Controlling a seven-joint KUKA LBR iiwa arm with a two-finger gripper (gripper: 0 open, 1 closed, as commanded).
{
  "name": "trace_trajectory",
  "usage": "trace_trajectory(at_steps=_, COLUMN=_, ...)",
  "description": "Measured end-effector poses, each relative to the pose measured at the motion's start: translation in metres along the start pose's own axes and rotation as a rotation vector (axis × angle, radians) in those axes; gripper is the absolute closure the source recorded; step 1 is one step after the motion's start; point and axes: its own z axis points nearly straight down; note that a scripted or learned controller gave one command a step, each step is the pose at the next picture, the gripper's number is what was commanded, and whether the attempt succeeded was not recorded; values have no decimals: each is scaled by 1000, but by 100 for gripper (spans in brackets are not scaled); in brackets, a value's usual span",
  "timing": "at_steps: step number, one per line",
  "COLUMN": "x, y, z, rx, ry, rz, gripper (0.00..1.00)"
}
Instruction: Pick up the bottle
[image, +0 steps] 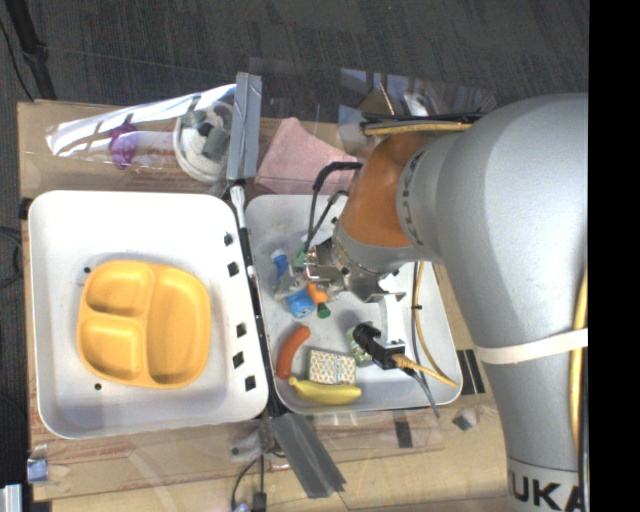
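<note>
Divided plate (145, 322) in left bin (60, 230), banana (325, 392) and sausage (292, 350) in right bin (268, 222)

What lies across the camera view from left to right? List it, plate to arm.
yellow divided plate → orange-red sausage → patterned packet → grey arm. The banana is left out, since it spans beneath both sausage and packet.

Brown tabletop (28, 140), visible around bins. Two shallow white bins side by side, meeting at centre: left bin (50, 300), right bin (264, 228). Grey bar (245, 120) at far end of seam between them. Pink cloth (295, 155) just behind right bin, against its far rim. Clear plastic bag (140, 125) behind left bin, purple item (123, 148) inside, identity unclear. Grey bracket (305, 455) at near edge, below seam.
</note>
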Motion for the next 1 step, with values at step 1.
trace_trajectory(at_steps=1, x=14, y=38, z=-94, rx=-7, ry=1, rz=135, gripper=100)
